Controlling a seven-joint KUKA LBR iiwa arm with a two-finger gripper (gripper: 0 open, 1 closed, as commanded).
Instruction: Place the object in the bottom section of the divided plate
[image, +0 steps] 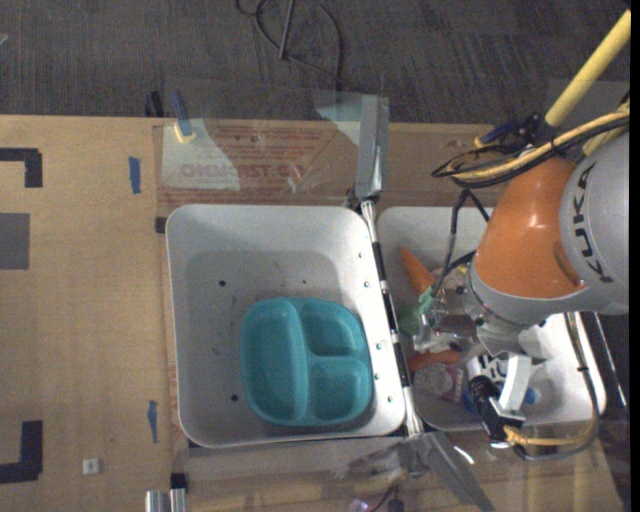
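Divided plate (teal) lies in left bin; tool state unclear over right bin.

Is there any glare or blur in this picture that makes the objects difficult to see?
Camera view: glare streaks the clear plastic sheet above the bins; the teal divided plate in the left white bin is evenly lit and sharp; items under the grey and orange arm sit shadowed and slightly soft.

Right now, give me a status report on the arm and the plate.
Arm over right bin, among mixed items, orange carrot-like piece included. Teal plate in left bin, nothing in its sections. Nothing blocking plate.
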